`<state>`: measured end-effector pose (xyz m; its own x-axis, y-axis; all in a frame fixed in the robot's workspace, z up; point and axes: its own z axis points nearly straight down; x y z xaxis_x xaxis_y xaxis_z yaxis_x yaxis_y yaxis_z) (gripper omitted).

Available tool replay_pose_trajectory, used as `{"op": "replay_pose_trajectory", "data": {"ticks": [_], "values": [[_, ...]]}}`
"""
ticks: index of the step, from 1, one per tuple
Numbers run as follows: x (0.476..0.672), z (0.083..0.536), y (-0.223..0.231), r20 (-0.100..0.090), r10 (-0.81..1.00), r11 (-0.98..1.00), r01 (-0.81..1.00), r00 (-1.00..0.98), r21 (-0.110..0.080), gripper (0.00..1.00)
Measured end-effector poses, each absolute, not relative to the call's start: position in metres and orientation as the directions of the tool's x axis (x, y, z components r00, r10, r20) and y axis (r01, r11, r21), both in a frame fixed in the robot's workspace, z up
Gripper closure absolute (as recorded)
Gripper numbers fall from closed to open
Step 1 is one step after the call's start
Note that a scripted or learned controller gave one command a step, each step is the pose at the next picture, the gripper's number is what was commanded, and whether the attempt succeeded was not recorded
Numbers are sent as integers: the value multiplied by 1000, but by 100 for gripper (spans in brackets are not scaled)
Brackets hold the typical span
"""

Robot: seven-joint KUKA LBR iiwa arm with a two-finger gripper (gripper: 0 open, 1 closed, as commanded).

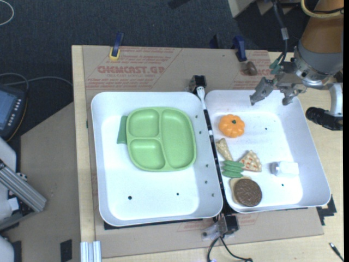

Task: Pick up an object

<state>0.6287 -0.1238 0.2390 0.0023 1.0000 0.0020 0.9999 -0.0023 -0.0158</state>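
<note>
Nothing is picked up yet; the hand hangs spread and unladen (2 fingers apart), with the orange pumpkin below-left of it.

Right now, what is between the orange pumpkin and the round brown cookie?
In the camera view, between the orange toy pumpkin and the round brown cookie lie a tan bread piece, green pea pods and a pizza slice.

two white bins, one green tray, six small items
</note>
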Motion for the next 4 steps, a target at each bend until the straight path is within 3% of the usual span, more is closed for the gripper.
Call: {"op": "replay_pose_trajectory", "data": {"ticks": [1, 4], "values": [[631, 248, -124, 0, 1000, 0, 1000, 0, -1, 0], [625, 110, -118, 4, 1000, -1, 1000, 1, -2, 0]]}}
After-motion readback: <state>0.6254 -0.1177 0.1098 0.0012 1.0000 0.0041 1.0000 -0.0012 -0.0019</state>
